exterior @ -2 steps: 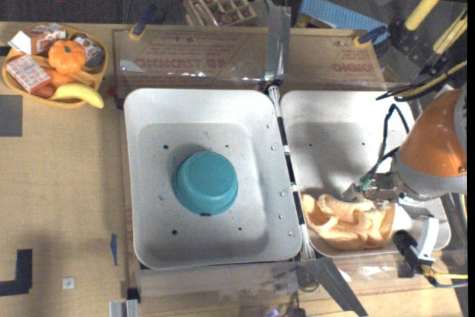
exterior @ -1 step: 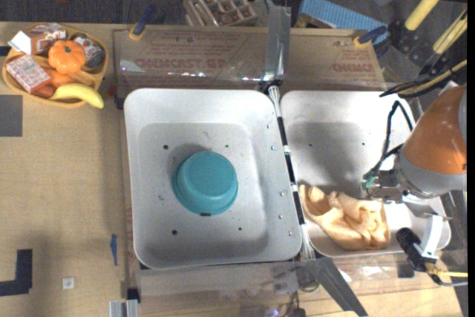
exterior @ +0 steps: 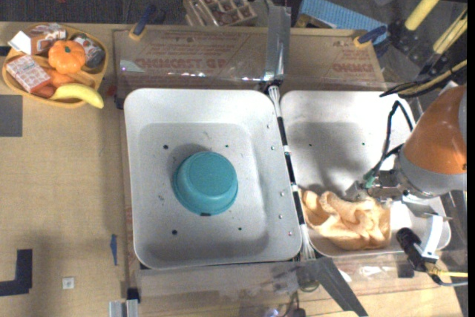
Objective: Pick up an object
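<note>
Cloth (exterior: 349, 221), pale tan and crumpled into soft folds, lies bunched in the near corner of the right bin (exterior: 326, 122), against the wall shared with the left bin (exterior: 148, 122). The gripper (exterior: 369, 189) hangs just above the cloth's far edge, perhaps touching it; from here I cannot tell how its fingers stand. A teal bowl (exterior: 206, 182) sits upside down in the left bin, well apart from the cloth.
</note>
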### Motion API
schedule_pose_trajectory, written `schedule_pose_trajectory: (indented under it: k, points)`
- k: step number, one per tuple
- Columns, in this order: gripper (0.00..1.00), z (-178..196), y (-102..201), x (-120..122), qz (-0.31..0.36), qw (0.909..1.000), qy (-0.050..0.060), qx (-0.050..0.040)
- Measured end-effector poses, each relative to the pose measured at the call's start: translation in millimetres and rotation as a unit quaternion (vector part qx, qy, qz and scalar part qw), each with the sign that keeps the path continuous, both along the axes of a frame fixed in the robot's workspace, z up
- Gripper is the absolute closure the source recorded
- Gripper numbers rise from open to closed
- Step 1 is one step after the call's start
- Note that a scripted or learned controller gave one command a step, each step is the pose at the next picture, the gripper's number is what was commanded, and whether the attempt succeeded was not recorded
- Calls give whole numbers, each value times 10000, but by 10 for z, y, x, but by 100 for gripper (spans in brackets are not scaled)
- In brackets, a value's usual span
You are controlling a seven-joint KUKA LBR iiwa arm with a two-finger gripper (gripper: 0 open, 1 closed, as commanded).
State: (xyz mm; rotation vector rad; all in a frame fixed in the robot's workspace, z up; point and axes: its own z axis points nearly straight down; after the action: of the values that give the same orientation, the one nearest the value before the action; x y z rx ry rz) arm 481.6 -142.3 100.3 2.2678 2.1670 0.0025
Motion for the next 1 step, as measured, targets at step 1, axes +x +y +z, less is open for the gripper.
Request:
schedule_pose_trajectory:
  k: [1]
  points:
    - [100,96,-22,-2,-21,10000,-9,-8]
